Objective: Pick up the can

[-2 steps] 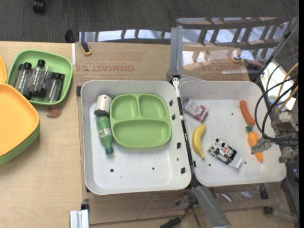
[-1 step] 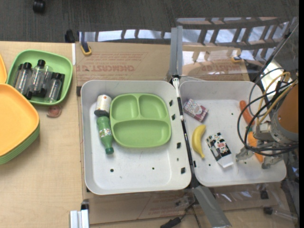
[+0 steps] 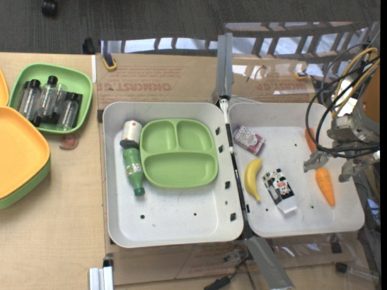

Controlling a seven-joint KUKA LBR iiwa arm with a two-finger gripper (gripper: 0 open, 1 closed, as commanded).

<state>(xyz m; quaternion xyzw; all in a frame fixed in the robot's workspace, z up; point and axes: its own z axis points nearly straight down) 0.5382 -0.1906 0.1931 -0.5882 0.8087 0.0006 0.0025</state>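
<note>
- Can: small and white, lying at the top left corner of the left bin, just above the bottle and just beside the plate's left rim. Nothing grips it.
- Bottle: green with a dark cap, lying lengthwise down the left side of the left bin, its cap end touching or nearly touching the can.
- Plate: green, three compartments, resting in the left bin's upper middle.
- Right bin: bears a pink packet, a banana, a black-and-white carton and a carrot.
- Claw: over the right bin's right side, just above the carrot, fingers spread apart and grasping nothing.
- Worktop: to the left, a green tray of small bottles and a stack of orange plates.
- Step in hand, as judged: the approach is not yet made; the claw is well apart from the can, a whole bin away.
- Next move, as judged: cross to the left bin's top left corner and descend on the can. The bottle and plate crowd it, so the fingers need to straddle it without catching either.
</note>
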